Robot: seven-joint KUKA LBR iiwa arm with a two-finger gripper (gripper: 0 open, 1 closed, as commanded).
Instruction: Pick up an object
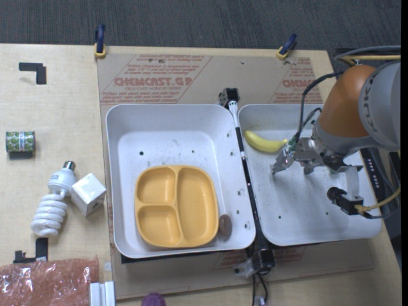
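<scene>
A yellow banana [261, 142] lies in the right bin [299, 225], near its back left corner. My gripper [285, 159] is low in that bin, just right of and slightly in front of the banana's right end. Nothing shows in its grasp. The left bin [166, 139] holds a yellow divided plate [177, 206]. A small brown roundish object [224, 225] rests beside the plate's front right corner. The grey arm with its orange band [349, 104] comes in from the right, over the right bin's back right part.
A black cable and connector [344, 199] hang off the wrist above the right bin. On the bench left of the bins lie a spiral light bulb [52, 201], a white cube [88, 194], a green can [20, 142] and a pink mesh bag [44, 282].
</scene>
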